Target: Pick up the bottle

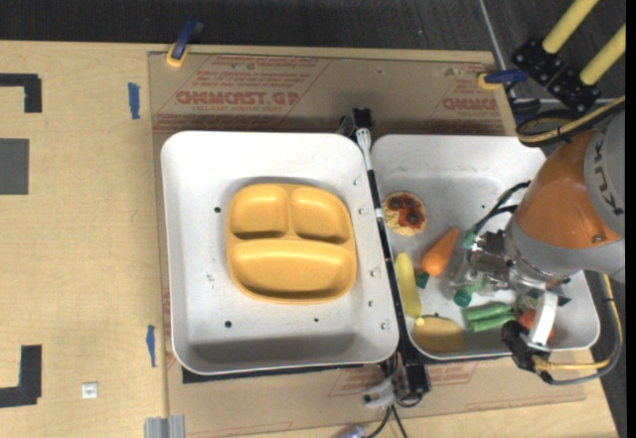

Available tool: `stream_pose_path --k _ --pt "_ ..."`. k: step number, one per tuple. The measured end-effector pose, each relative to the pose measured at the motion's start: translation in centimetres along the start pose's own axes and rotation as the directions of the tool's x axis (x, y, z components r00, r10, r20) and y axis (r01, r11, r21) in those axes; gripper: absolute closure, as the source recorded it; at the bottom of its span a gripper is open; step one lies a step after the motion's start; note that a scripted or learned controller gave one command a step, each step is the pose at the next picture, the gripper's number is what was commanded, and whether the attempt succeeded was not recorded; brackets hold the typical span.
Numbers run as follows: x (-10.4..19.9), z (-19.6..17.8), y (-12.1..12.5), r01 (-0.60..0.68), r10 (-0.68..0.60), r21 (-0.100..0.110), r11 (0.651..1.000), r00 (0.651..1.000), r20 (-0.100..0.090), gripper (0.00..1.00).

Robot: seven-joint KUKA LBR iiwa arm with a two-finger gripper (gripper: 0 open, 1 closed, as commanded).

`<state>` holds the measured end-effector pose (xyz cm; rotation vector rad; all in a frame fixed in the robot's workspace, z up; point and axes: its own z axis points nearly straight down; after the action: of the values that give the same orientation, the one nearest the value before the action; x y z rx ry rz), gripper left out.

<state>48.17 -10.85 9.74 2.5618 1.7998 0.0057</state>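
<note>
**Arm lowered into right bin; grip state unverified**

The grey arm with the orange band (561, 208) reaches in from the right and bends down over the right-hand shallow white bin (467, 153), wrist pointing at the bin floor. The two-finger gripper (487, 272) sits low among the clutter; whether it is spread or closed cannot be told, and no item is seen clamped in it.

The green bottle (489, 315) lies on its side just below the gripper, close to it; contact cannot be confirmed. An orange carrot-shaped toy (439, 249) lies just left of the gripper. A yellow banana-shaped toy (406, 284) lies further left, and a small round pizza-like disc (404, 212) up and left. The yellow sectioned plastic tray (290, 239) rests in the left-hand white bin (189, 227), well apart.
</note>
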Motion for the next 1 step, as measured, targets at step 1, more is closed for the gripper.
stream_pose_path --k 1 --pt "3.23 -8.72 -1.33 -0.208 0.208 0.013 0.978 0.978 -0.001 1.0"
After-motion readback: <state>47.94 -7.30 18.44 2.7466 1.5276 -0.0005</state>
